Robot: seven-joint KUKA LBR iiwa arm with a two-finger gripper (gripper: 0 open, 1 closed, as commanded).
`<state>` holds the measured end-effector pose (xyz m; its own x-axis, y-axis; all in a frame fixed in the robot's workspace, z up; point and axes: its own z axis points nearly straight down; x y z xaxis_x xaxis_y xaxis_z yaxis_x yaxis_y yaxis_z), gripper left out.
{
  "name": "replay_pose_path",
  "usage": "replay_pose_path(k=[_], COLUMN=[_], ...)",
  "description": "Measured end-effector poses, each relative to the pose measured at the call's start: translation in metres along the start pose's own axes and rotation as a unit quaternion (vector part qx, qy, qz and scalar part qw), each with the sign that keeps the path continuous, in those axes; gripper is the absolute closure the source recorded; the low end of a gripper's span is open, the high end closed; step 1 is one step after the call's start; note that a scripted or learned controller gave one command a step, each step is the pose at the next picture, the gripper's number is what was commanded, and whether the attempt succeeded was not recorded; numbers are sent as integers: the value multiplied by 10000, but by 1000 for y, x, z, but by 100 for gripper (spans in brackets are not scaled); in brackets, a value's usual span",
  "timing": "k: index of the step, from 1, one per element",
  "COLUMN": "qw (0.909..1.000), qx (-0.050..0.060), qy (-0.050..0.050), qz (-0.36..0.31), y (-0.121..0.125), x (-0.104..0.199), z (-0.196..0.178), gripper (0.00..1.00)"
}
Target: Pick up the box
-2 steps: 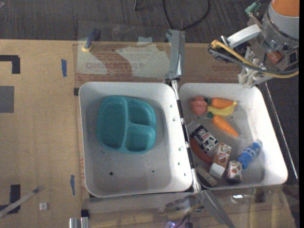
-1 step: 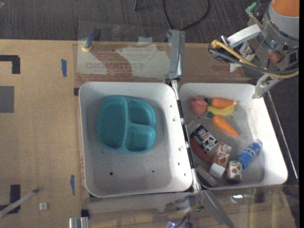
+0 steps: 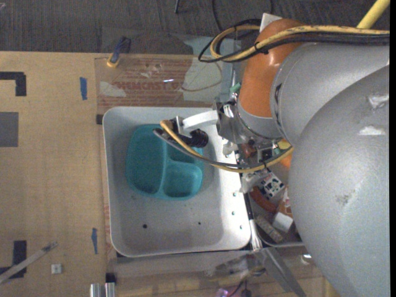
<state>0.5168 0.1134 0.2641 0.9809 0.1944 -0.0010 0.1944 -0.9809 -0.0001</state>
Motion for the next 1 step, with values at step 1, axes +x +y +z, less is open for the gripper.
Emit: replay_pose_path(k=[1], qw=[9997], qx=[-5], qy=[-3], qz=[-252], y=[71], x=[-52], z=[-94], gripper=[0])
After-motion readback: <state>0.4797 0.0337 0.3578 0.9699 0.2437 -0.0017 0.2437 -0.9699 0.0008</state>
